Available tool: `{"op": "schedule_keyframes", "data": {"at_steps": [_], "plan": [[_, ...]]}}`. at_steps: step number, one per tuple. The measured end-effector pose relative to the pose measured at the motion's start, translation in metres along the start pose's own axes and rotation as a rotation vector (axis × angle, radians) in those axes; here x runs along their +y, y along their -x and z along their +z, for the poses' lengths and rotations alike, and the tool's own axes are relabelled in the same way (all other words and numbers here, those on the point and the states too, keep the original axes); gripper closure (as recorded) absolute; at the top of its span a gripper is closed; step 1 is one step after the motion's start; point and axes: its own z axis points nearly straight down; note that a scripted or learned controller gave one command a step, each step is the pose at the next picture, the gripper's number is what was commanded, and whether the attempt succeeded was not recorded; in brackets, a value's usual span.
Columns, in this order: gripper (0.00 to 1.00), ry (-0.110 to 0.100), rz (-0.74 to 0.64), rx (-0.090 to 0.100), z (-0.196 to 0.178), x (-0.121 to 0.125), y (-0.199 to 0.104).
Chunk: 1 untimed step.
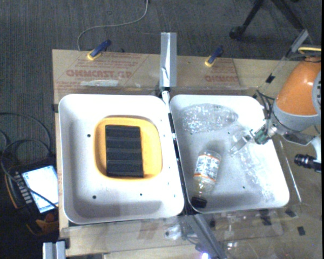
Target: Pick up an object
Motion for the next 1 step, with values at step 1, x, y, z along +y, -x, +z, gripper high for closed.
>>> {"op": "schedule_keyframes", "data": {"at_steps": [1], "plan": [[0.0, 0.019, -0.036, -0.015, 0.0183, 0.0345, -0.0745]]}}
